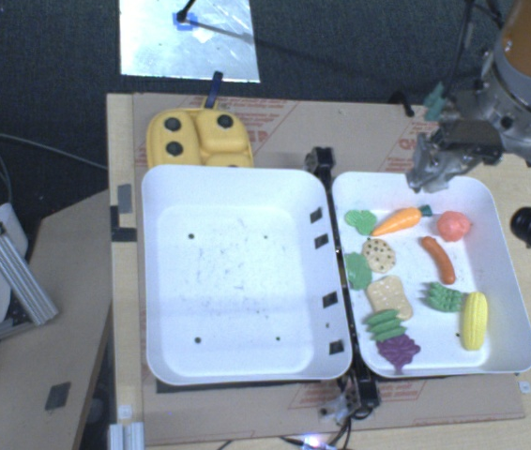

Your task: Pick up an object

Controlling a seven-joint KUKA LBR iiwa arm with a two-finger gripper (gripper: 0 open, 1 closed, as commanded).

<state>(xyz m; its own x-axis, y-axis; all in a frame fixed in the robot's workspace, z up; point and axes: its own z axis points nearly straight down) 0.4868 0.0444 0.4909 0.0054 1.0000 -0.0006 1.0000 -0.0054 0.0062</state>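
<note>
Nearest you, purple grapes lie in the right bin among toy food; the carrot sits just below the gripper, whose grip you cannot tell.

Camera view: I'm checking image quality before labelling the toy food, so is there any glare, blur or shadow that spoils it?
Camera view: the shiny silver sheet above the bench glares brightly; the grey gripper at upper right looks soft and slightly blurred; the small toy foods in the shallow white right bin are evenly lit with faint shadows, and the orange toy carrot reads clearly.
</note>
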